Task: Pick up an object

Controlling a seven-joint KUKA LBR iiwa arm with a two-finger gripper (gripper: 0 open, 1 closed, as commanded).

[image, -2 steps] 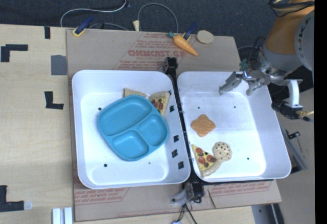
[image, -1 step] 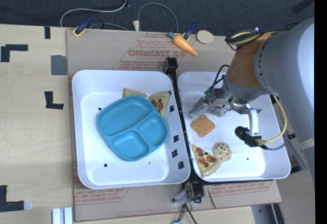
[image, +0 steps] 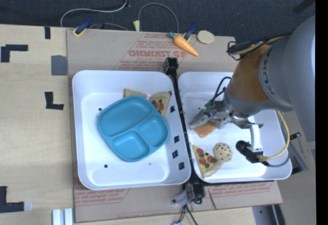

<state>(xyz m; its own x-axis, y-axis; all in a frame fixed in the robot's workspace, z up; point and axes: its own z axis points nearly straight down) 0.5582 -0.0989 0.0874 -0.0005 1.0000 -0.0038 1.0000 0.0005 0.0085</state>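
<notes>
I am looking down on a wooden counter with a cardboard sheet under two white bins, dark carpet behind. The fingers are reaching low into the right bin, and they seem to be closing around an orange wedge, perhaps toy toast, though I cannot tell whether they are truly clamping it or just touching its top. The wedge looks to be lying on the bin floor, so I am judging the lift as not yet done. Just nearer the front edge, a pizza slice and a speckled cookie are lying. In the left bin a blue divided plate is covering more toy food.
</notes>
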